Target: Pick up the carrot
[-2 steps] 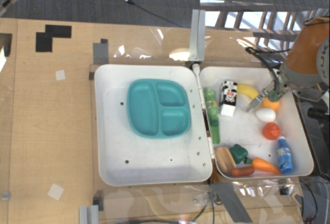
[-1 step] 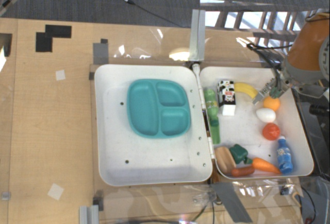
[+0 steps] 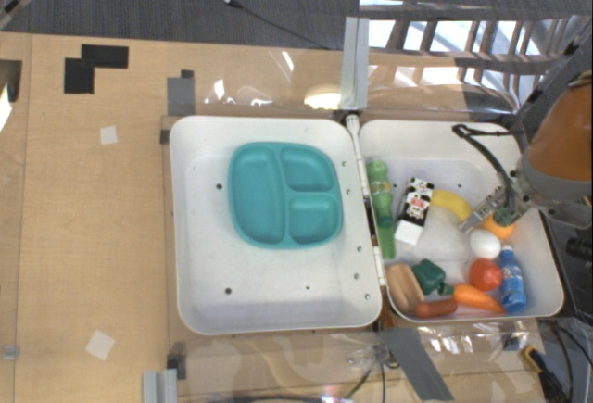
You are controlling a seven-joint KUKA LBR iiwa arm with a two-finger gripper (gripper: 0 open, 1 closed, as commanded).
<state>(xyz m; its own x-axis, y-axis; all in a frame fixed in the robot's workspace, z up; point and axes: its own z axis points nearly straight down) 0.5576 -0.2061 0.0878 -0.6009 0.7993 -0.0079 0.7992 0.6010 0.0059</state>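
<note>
Carrot (image 3: 478, 298) lies at right bin's (image 3: 463, 137) front edge, beside red tomato (image 3: 484, 274). Gripper (image 3: 491, 214) low near banana (image 3: 452, 203); jaws' state: cannot tell.

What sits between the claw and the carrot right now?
The white egg and red tomato lie between the claw and the carrot at the right bin's near edge. The blue bottle crowds the carrot's right end.

Teal plate (image 3: 283, 194); orange carrot (image 3: 477, 298); yellow banana (image 3: 452, 203); black-and-white cow-patterned carton (image 3: 416, 204); white bins (image 3: 208, 299).
</note>
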